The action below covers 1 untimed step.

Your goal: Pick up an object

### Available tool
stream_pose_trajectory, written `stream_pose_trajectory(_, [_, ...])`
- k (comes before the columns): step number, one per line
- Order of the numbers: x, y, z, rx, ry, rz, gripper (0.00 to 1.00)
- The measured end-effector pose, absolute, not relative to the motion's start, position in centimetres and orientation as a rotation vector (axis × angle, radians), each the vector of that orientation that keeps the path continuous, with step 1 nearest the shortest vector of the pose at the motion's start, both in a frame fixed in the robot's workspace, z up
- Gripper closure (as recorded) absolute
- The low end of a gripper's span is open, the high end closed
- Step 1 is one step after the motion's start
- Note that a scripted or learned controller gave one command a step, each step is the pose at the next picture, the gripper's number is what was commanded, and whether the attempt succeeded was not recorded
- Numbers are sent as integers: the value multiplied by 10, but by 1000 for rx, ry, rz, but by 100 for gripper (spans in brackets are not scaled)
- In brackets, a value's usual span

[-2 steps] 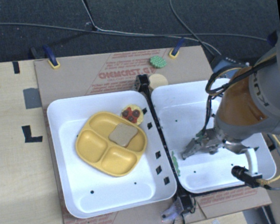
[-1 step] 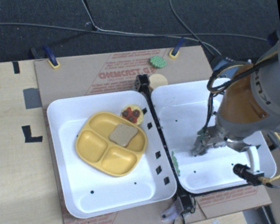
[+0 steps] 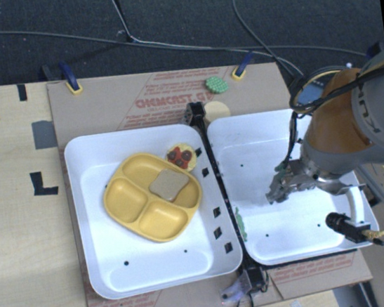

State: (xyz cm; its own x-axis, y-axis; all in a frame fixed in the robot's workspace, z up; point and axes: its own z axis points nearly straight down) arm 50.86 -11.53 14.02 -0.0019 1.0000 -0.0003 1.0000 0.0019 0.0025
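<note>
The wooden bench (image 3: 18, 230) bears a cardboard sheet (image 3: 156, 97) (red print), topped by two white bins (image 3: 98, 269)

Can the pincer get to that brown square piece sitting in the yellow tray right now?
Probably yes. The brown square lies uncovered on top of the yellow tray in the left bin; the pincer is over the right bin.

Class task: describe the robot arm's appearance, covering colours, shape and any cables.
The thick, rounded grey arm carries a broad orange band above its wrist. Dark cables run beside it toward the small grey metal gripper.
</note>
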Motion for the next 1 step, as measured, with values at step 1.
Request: stream_pose_trajectory(1, [503, -121, 198, 2218, 2219, 3, 100])
